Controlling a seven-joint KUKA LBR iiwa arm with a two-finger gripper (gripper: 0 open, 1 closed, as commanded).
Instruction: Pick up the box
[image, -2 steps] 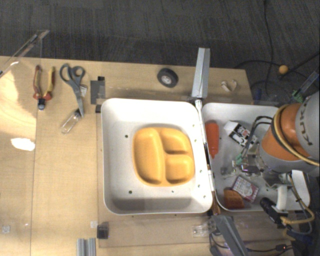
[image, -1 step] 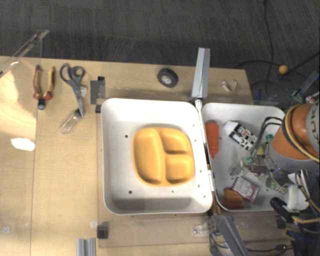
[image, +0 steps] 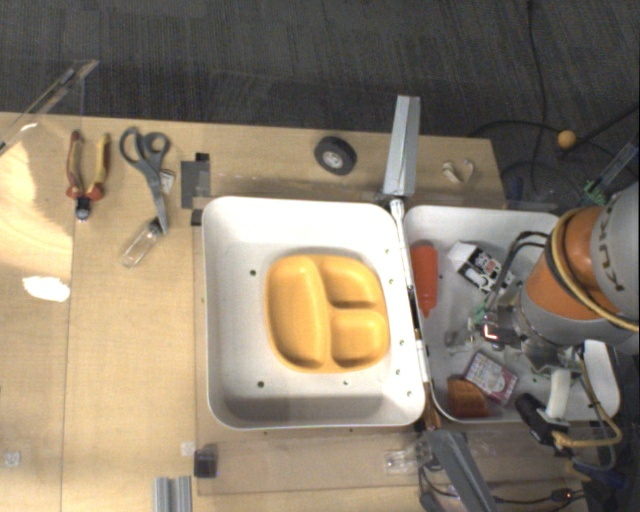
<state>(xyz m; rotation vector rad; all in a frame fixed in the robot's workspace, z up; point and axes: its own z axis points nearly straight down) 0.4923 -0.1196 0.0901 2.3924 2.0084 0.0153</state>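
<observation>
In the right bin (image: 445, 225), a small white printed box (image: 478, 264) lies near the back. A small flat pink-purple box (image: 490, 375) rests near the front. My gripper (image: 495, 325) hangs between the two, just above the pink-purple box and below the white one. The grey arm with its orange band (image: 560, 275) reaches in from the right and hides the bin's right part. I see nothing lifted off the bin floor.
A long orange-red item (image: 425, 277) lies along the right bin's left wall. A brown lump (image: 465, 397) sits at its front. The left bin (image: 230, 300) holds a yellow divided tray (image: 325, 310). Scissors (image: 150, 170), pliers (image: 85, 170) and a tape roll (image: 335, 154) lie on the bench.
</observation>
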